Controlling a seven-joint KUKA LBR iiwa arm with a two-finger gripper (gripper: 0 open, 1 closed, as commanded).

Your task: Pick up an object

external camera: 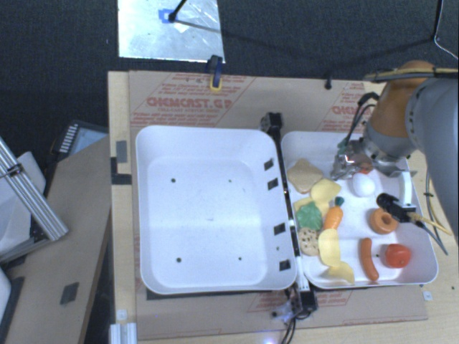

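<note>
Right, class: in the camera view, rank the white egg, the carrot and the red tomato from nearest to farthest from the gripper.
Measured from the gripper, at the top of the right bin:
1. White egg, just below and to its right.
2. Carrot, lower down, mid-bin.
3. Red tomato, at the bin's lower right corner.

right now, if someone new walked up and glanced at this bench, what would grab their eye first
Probably the cluster of colourful toy food crowding the right bin: a carrot, a red tomato, a sausage and a white egg among them. Next, the grey arm with its orange band reaching in from the right, its tool low over that bin's far end near the egg. The left bin beside it is a broad white contrast.
</note>
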